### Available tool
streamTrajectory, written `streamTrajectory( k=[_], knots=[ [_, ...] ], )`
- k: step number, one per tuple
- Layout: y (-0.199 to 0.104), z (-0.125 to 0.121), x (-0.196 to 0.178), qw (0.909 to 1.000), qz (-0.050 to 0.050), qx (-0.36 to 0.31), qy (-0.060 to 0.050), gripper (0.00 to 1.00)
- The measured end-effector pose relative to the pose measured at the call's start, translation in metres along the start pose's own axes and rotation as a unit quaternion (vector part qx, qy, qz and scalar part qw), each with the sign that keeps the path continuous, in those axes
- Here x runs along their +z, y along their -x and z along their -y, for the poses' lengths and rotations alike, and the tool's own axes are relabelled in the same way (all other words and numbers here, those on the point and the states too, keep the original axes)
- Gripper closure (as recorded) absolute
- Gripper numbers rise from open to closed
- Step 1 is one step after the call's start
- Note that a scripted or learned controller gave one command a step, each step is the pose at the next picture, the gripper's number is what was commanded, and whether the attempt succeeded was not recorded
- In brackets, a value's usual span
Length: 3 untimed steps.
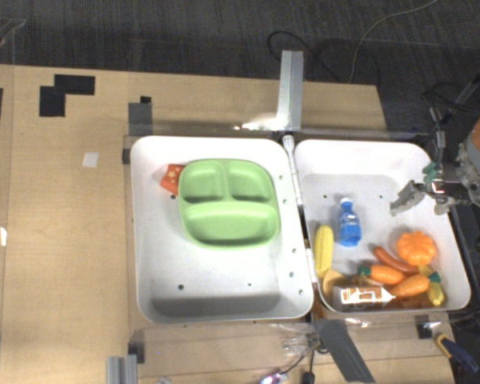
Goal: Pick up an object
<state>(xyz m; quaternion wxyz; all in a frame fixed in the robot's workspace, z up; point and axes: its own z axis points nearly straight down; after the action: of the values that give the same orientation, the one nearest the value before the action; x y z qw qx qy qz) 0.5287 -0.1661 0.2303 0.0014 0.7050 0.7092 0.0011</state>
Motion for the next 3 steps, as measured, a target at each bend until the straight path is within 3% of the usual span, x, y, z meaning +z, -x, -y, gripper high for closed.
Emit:
streamTrajectory(
  k=[1,2,3],
  knots=[
    [-0.025,-0.008,0.141,0.9968,0.000,0.080,0.005,0.00],
    [-0.077,-0.042,0.142,0.9666,-0.002,0.256,0.004,0.00],
    [-0.071,-0.111,0.143,0.9966,0.001,0.083,0.003,0.00]
  ],
)
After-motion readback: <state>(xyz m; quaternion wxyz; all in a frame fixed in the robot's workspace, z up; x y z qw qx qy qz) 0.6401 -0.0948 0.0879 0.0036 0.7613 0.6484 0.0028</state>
